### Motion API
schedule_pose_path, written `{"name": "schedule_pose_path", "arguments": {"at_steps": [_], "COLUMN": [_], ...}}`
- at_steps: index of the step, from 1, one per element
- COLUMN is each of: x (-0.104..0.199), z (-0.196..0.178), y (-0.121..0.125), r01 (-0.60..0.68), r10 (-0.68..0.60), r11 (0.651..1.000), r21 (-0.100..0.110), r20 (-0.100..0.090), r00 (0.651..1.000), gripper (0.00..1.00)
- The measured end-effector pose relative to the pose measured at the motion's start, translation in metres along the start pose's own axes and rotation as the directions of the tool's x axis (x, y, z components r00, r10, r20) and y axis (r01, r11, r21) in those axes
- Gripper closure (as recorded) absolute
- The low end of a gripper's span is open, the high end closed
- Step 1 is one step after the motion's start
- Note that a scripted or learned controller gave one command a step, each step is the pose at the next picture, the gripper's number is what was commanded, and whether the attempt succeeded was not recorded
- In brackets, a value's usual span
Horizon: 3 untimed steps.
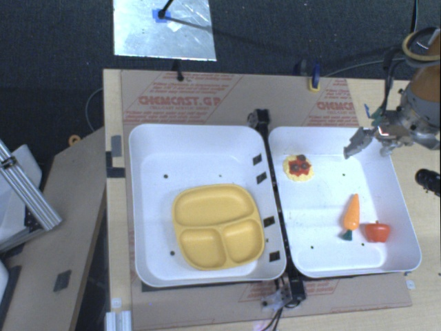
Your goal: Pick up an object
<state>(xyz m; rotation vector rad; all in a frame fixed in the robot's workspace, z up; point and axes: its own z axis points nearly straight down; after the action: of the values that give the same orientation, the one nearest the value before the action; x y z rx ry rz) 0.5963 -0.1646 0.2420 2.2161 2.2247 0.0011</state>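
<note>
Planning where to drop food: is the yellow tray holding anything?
Empty: all three compartments of the yellow tray show bare yellow plastic.
</note>
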Motion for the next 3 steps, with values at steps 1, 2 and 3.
{"name": "schedule_pose_path", "arguments": {"at_steps": [1,2,3], "x": [-0.001,-0.008,-0.008], "z": [0.063,0.120,0.159], "y": [0.000,-0.004,-0.004], "r01": [-0.002,-0.003,-0.002], "r10": [0.002,0.003,0.002], "r11": [1.000,1.000,1.000], "r21": [0.004,0.003,0.003], "r20": [-0.001,-0.001,-0.001], "r00": [1.000,1.000,1.000], "gripper": [0.00,0.00,0.00]}}
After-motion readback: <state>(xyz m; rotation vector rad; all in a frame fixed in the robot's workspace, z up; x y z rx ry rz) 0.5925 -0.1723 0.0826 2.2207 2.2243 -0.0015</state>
